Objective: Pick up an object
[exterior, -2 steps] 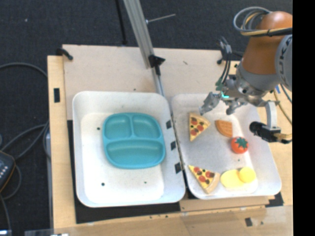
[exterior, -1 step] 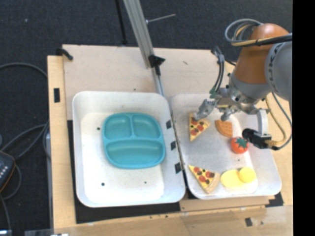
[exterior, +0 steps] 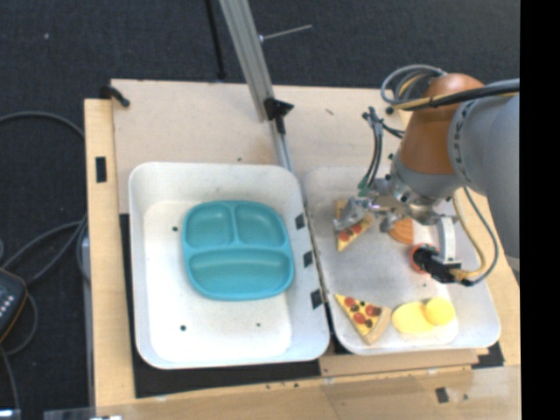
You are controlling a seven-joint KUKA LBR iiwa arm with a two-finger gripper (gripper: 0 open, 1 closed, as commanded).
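Note:
My gripper is low in the right bin, near its back left part. A small pizza slice toy lies right under and in front of it, partly covered by the gripper. An orange piece lies just right of the gripper, half hidden under the wrist. A second pizza slice and a yellow lump rest along the bin's front edge.
The left bin holds a teal divided plate in its middle. A slanted metal pole rises behind the bins, ending near the wall between them. The grey and orange arm covers the right bin's back right corner.

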